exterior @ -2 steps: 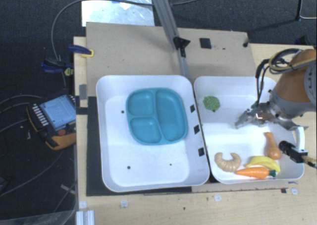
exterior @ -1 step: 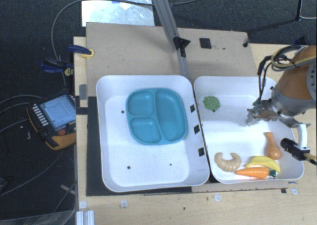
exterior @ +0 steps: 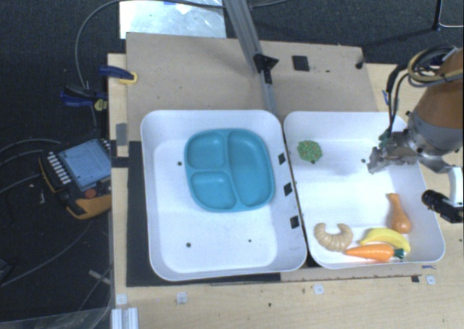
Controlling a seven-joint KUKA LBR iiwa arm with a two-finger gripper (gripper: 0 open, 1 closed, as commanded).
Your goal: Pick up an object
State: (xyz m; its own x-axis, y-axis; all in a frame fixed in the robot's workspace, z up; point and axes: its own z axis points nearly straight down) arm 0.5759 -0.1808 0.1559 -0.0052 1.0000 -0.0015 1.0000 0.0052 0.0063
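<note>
The right bin holds a green broccoli piece near its back left. Along its front lie a tan croissant, an orange carrot and a yellow banana. An orange-brown gourd-shaped piece lies at the right. My gripper hangs low over the bin's right back part, above bare floor, apart from all the food. Nothing shows between its fingers.
The left bin carries a blue divided plate. A metal pole crosses the bench behind the bins. Cables, clamps and a handheld controller lie off the bench's left.
</note>
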